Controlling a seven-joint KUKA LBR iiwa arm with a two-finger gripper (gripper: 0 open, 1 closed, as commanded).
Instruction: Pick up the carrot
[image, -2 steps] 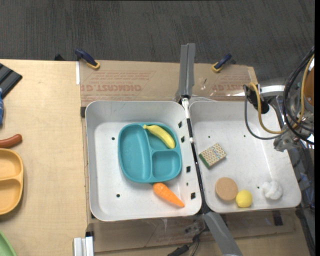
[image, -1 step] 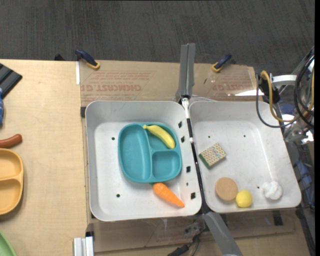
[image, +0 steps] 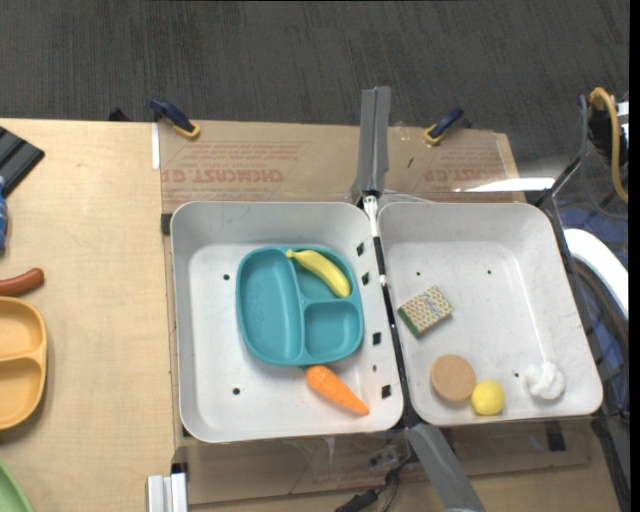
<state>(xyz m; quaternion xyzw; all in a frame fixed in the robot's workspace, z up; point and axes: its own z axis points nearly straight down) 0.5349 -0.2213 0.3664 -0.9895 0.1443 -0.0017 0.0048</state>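
Worktop (image: 90, 200), tan, left edge: orange dish (image: 18, 365), red sausage-shaped item (image: 20, 281) just above it.

Left bin (image: 200, 300): teal divided plate (image: 272, 310) with a banana (image: 322, 271) in its upper-right compartment. Carrot (image: 336, 390) lies on the bin floor just below the plate's lower-right corner, near the bin's front wall, tip pointing right.

Right bin (image: 500, 250): patterned sponge block (image: 425, 310); tan disc (image: 453, 378); yellow ball (image: 488, 397) just beside the disc; white crumpled item (image: 545, 380) in the right front corner.

Tool: state cannot be told.

At your left edge, the orange plate (image: 18, 365), the sausage (image: 20, 281) and a black object (image: 17, 156) are cut off. The sponge's (image: 425, 310) printed pattern is too small to read.
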